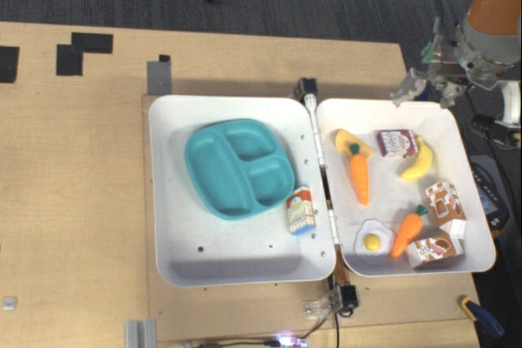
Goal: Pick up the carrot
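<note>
Two carrots in right bin (469, 175): near carrot (407, 231) wedged between fried egg (373, 240) and two brown cartons (434, 250); far carrot (359, 175) beside bin divider, clear. One banana (418, 162), one purple carton (395, 143). Gripper (428, 87) above the bin's far edge, holding nothing.

One fixed camera looked down at a slant from above the worktop (81, 175), framing both bins (163, 175).

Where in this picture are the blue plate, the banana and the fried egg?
blue plate (214, 161): camera view, on its big compartment at the left.
banana (418, 163): camera view, on the middle of its yellow curve.
fried egg (373, 240): camera view, on the yolk.
</note>
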Tool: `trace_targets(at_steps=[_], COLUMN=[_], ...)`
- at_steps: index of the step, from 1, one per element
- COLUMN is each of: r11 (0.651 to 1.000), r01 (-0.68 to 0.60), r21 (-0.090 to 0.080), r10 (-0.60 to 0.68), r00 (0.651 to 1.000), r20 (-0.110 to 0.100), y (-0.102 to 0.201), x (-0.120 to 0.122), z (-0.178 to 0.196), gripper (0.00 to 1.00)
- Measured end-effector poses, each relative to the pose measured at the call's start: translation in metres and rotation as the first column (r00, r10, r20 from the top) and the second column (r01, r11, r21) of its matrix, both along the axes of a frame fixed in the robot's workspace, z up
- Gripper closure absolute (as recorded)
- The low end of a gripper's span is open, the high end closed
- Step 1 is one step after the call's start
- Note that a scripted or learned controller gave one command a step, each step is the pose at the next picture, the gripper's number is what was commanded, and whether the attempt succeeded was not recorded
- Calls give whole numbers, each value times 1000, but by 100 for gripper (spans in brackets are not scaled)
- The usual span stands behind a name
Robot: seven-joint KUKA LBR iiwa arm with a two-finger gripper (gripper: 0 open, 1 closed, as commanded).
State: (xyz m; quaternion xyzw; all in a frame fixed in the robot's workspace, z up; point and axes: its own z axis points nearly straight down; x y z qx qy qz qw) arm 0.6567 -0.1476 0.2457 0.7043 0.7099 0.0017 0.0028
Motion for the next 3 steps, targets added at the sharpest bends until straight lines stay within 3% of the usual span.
trace_targets(at_steps=[1, 2, 3], r11=[1000, 994, 994], r01=[-10, 113, 110], r21=[5, 3, 3], r10=[10, -113, -110], r00=[1000, 994, 994], r20=[-13, -9, -2], y=[65, 63, 64], x=[-79, -68, -65], z=[-107, -157, -144], gripper=[0, 0, 100])
